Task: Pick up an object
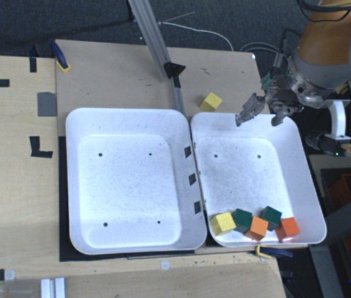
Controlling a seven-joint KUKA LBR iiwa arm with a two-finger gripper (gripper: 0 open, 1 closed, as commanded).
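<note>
Gripper (pixel 263 112) spread, nothing between fingers, over right bin (pixel 299 166) far edge. Blocks (pixel 255 222) clustered at bin's near edge, well apart from gripper. Yellow block (pixel 211 101) on table, left of gripper.

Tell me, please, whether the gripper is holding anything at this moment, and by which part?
Nothing is held. The gripper hangs open over the far edge of the right bin, with no block between its fingers.

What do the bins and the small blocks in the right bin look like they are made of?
Bins: probably moulded plastic, white, smooth, with rounded corners and raised rims; dark speckles mark the floors. Blocks: solid-coloured cubes in yellow, green and orange, matte, perhaps painted wood or foam; the view cannot settle which.
</note>
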